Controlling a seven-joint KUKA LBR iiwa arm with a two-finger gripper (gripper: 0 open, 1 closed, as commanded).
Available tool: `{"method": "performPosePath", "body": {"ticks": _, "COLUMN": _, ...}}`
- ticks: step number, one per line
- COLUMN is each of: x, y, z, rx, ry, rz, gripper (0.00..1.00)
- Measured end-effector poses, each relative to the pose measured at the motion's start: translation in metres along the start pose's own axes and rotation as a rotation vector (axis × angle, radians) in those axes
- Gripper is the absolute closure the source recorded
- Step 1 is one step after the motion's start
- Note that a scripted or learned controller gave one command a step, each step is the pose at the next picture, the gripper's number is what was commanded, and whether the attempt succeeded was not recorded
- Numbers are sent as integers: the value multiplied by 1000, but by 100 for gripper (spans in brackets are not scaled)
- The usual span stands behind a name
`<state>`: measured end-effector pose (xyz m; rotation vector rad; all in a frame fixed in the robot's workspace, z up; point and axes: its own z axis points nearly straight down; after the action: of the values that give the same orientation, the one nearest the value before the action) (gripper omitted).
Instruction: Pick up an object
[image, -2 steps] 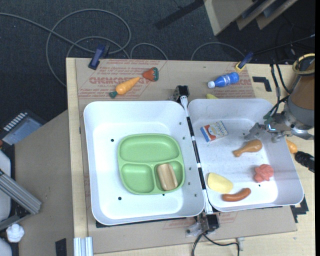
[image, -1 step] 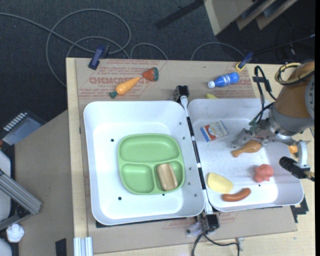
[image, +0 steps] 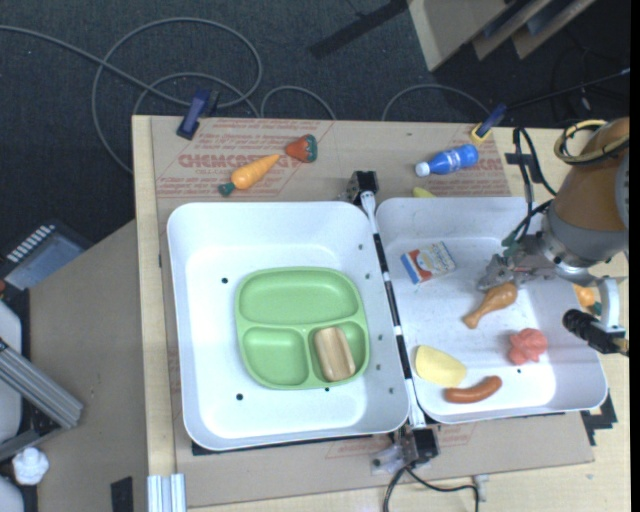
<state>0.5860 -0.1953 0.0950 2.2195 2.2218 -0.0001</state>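
The claw (image: 508, 272), its grip impossible to judge, hovered at the thick end of a tan plastic drumstick (image: 490, 303) whose long axis slanted down-left from it.

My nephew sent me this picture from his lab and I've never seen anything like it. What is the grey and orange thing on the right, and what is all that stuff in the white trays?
It is a robot arm, photographed by a single camera fixed above the bench and looking down at a slant. The arm reaches in from the right, and its gripper, a two-fingered claw, sits low over the right bin, right at the thick end of a toy chicken drumstick. I cannot tell whether it is actually gripping it.

That bin also contains a small carton, a pink lumpy toy, a yellow piece and a sausage. The left bin holds a green divided plate with a bread roll in one compartment. Behind the bins lie a toy carrot and a blue bottle.
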Motion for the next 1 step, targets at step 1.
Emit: {"method": "performPosePath", "body": {"ticks": 1, "x": 56, "y": 27, "z": -76, "rx": -3, "ry": 1, "rz": -1, "gripper": 100}}
